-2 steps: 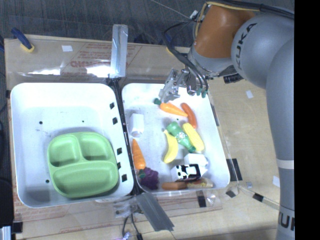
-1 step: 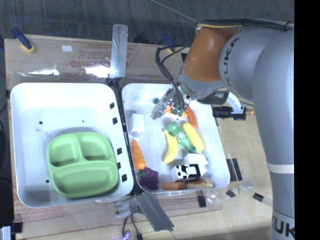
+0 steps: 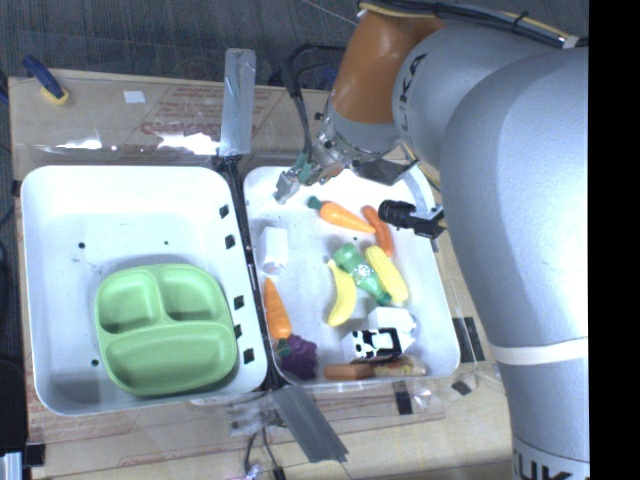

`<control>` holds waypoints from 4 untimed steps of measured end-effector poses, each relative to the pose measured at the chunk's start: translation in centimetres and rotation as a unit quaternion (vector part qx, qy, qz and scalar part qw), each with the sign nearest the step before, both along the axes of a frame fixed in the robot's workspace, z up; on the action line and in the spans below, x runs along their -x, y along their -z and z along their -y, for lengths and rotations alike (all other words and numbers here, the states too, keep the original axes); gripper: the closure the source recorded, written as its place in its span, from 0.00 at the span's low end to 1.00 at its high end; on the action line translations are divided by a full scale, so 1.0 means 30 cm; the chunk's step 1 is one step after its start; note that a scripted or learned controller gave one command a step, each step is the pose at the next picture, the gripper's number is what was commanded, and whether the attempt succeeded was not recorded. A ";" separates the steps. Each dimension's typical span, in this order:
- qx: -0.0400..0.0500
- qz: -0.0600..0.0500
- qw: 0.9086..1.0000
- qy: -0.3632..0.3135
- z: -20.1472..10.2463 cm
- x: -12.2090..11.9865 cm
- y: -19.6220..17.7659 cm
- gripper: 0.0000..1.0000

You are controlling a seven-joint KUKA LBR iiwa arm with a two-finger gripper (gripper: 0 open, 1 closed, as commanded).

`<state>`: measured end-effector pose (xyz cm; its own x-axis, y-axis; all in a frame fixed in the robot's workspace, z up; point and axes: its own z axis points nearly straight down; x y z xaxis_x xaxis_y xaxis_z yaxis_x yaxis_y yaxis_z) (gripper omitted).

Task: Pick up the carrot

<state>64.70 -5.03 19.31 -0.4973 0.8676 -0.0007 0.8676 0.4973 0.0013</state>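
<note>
Orange carrot (image 3: 343, 215) lies in right bin (image 3: 432, 268) | gripper (image 3: 291, 182) near, up-left, apart | jaw state unclear

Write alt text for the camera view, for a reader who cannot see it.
A grey robot arm with an orange band reaches from the right, its two-finger gripper poised over the right white bin's far-left corner, just left of an orange carrot. Other toy foods lie in that bin, among them a yellow banana. The left white bin holds a green divided plate.
</note>
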 end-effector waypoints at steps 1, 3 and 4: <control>0.000 -0.003 0.997 0.077 0.004 0.507 0.006 1.00; 0.000 -0.001 1.000 0.022 0.058 0.395 0.005 0.00; 0.001 0.000 0.999 -0.033 0.186 0.292 -0.042 0.00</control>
<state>55.94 -10.61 20.58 -0.5543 0.8323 -0.0016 0.8323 0.5543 -0.0002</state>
